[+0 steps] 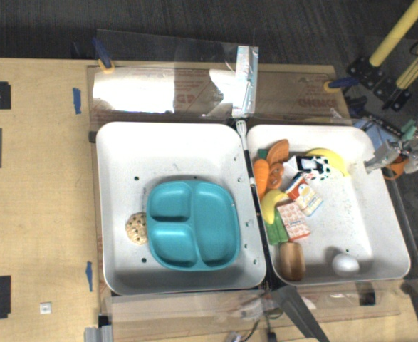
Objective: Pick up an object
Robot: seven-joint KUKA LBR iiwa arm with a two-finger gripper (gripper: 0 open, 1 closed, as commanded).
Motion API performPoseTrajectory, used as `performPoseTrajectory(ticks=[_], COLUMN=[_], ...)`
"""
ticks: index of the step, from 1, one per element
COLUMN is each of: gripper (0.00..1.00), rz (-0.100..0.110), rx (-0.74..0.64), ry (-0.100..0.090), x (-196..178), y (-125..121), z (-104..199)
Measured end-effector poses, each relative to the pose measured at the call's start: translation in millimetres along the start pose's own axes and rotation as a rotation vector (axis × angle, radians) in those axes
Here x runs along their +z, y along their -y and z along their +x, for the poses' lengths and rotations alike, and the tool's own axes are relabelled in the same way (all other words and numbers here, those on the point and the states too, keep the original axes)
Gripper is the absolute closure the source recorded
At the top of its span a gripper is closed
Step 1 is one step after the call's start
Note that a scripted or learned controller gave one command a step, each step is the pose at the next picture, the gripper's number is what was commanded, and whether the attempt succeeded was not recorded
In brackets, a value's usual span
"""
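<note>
I read this as the approach step: my gripper [390,159] sits at the right bin's [379,262] far edge, its state unreadable, so next I must descend onto the banana [330,159] there.

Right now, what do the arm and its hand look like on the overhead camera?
Just past the right rim of the white bin that holds the clutter, there is a small pale grey hand, with an orange patch of the arm directly behind it. Finer detail is too small to tell.
</note>
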State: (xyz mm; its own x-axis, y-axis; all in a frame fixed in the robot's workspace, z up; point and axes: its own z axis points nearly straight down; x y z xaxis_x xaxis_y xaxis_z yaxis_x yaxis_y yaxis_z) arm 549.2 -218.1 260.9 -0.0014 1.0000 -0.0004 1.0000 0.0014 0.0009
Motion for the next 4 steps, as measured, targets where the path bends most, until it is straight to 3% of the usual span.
performPoseTrajectory(ticks=[1, 2, 3, 4], gripper=[0.00, 0.00, 0.00, 0.00], rz=[0.008, -0.004, -0.006, -0.007], rx=[0.091, 0.070, -0.037, -0.103], ry=[-0.002, 0.001, 0.002, 0.002], x=[93.6, 166.4, 173.2, 173.5], y=[65.0, 42.8, 50.7, -9.3], z=[29.9, 73.9, 125.8, 124.0])
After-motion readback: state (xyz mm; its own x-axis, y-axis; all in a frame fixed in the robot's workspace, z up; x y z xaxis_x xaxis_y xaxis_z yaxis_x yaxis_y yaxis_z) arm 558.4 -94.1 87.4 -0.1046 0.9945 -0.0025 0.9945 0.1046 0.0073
